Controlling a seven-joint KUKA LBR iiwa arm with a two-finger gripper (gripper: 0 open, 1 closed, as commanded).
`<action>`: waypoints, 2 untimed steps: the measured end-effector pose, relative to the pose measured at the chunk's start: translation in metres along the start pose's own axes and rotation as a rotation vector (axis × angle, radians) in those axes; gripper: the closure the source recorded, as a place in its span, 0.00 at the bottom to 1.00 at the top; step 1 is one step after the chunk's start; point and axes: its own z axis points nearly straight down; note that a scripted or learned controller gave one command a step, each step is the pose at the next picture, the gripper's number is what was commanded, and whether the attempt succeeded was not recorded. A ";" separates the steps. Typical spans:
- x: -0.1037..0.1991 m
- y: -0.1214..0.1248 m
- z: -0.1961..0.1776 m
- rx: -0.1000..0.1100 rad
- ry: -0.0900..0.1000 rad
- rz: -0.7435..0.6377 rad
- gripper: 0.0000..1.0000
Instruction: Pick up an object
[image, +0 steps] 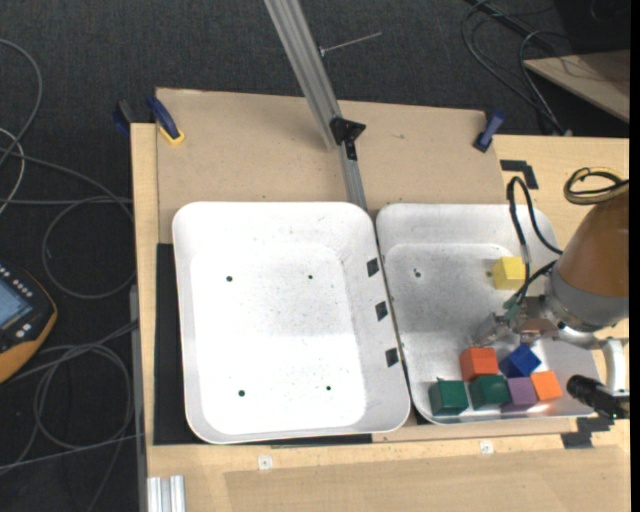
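Wooden bench (260, 150), two white bins; the jaws (515, 322) hover above the orange block (479, 361), their opening hard to tell. Light, rigid cube — pinch flat sides.

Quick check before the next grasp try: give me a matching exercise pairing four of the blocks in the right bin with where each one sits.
Things:
1. yellow block
2. blue block
3. purple block
4. large green block

Places:
A. leftmost of the cluster, by the near rim
B. alone, farther back in the right bin
C. near rim, between a dark green and an orange block
D. just below the gripper

Pairs: 1-B, 2-D, 3-C, 4-A
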 end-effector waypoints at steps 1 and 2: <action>-0.001 0.002 -0.014 -0.010 -0.003 0.000 1.00; -0.005 0.006 -0.078 -0.014 -0.006 -0.002 1.00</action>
